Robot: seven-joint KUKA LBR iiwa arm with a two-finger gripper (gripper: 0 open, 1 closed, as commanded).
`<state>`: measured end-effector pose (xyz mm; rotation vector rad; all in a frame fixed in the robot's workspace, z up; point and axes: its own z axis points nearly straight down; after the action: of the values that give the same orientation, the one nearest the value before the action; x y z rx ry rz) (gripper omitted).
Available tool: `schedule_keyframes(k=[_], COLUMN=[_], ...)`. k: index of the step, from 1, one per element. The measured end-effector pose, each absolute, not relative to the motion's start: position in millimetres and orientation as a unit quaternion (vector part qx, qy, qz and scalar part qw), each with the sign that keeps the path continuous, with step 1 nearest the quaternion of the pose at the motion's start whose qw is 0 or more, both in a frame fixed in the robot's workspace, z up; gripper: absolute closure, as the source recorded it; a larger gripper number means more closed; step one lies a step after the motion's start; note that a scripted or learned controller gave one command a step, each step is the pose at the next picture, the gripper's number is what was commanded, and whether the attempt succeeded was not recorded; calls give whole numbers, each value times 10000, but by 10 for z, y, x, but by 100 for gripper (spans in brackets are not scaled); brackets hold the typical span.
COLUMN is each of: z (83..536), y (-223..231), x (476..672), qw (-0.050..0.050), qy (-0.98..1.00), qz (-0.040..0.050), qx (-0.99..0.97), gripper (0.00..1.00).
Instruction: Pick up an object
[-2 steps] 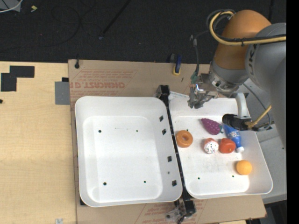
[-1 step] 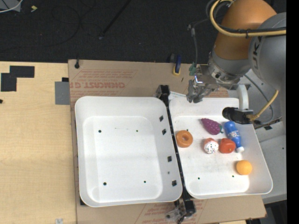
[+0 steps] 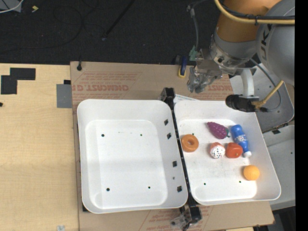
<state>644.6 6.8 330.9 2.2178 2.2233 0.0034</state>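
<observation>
The approach step is judged to be in hand; nothing is seen held. The gripper (image 3: 197, 84) is seen above the far rim of the right bin (image 3: 269, 196), over the cardboard. Whether it is wide or narrow cannot be told from the view.

Candidates lie below and to the right of it in that bin: orange ring (image 3: 189, 143), purple grape bunch (image 3: 217, 129), blue bottle (image 3: 239, 137), white spotted ball (image 3: 217, 151), red piece (image 3: 234, 150), orange ball (image 3: 250, 173). The ring lies nearest, apart from the rest.

Next move: a traverse over one object, then descent.
</observation>
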Motion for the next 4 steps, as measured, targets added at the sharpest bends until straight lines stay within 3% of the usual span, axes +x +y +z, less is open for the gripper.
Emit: schedule_keyframes(k=[3, 4], z=[3899, 5486], y=[-541, -596], x=[6442, 6421], qw=[4, 62], qy=[7070, 7085], qz=[2, 48], qx=[7072, 7057], gripper=[100, 100])
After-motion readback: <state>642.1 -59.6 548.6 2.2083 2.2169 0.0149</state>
